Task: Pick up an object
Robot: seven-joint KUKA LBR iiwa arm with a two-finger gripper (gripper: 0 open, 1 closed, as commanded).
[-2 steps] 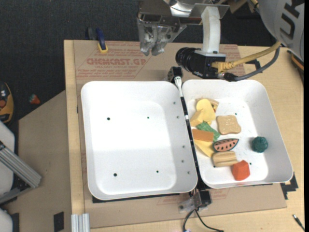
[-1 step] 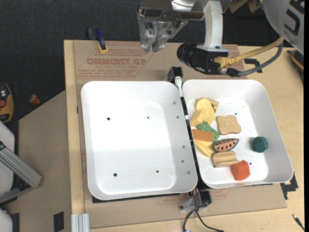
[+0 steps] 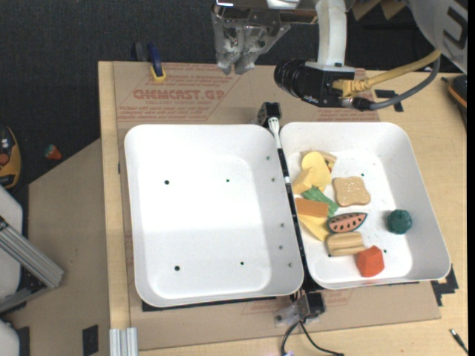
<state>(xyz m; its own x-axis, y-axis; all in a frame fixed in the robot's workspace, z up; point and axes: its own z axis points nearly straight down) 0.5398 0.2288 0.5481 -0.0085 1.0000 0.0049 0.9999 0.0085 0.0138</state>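
Nothing is picked yet: the gripper (image 3: 236, 56) hangs above the counter, jaws' spread unclear, toy food (image 3: 332, 208) untouched in the right bin (image 3: 415, 162).

The gripper (image 3: 239, 59) hangs at the top of the camera view, pointing down, nothing between its fingers; the metal fingers are blurred, so their gap is unclear; the grey arm (image 3: 445, 6) enters from the upper right; a white link (image 3: 331, 28) descends beside the gripper.
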